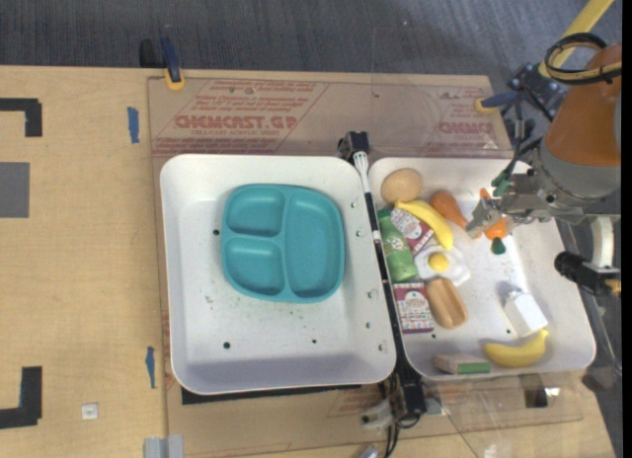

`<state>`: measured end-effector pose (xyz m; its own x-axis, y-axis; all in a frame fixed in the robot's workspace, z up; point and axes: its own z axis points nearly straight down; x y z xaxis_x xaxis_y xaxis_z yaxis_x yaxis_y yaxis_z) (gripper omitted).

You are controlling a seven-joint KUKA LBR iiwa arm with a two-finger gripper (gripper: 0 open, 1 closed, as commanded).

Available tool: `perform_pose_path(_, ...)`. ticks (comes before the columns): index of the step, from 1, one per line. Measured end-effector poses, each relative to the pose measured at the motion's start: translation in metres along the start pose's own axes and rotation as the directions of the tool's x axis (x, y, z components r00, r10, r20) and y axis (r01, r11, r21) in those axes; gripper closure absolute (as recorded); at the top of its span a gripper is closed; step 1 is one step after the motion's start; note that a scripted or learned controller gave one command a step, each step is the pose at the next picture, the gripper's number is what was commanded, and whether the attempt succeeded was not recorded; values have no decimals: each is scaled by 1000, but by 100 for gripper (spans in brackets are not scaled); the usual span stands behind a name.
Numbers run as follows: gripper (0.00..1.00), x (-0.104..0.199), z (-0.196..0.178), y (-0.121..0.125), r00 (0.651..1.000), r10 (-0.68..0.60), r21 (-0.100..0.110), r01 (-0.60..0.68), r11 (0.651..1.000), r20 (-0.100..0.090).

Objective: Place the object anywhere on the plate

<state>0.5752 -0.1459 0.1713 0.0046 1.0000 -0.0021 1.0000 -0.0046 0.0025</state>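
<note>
Since the task names no particular object, any of the toy foods in the right-hand shallow white bin [578,343] could serve, and the small orange carrot-shaped piece with a green tip [497,236] lying just under the gripper looks the likeliest pick. It appears to be light, rigid moulded plastic, smooth enough to slip; I would judge a hold across its short middle safest, since the tapered ends would squirt out of a pinch. Nothing about it seems fragile.

From the overhead camera, the grey two-finger gripper [491,213] hangs low over the right bin's upper part, close above that carrot piece and just right of a longer orange carrot toy [449,207]. Whether its fingers are apart or together cannot be told at this slant, nor whether anything sits between them.

The teal three-compartment plastic plate [284,242] lies in the middle of the left-hand white bin [197,347], well apart from the gripper, with nothing on it.
</note>
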Motion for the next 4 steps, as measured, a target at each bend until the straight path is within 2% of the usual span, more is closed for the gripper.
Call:
perform_pose_path(1, 100, 102, -56, -11, 923, 384, 2, -384, 923, -4)
perform_pose_path(2, 100, 190, -11, -20, 827, 562, 17, -562, 827, 3)
perform_pose_path(3, 100, 274, -41, 8, 791, 611, 7, -611, 791, -3)
perform_pose_path(4, 0, 270, -40, 7, 789, 614, 6, -614, 789, 3)
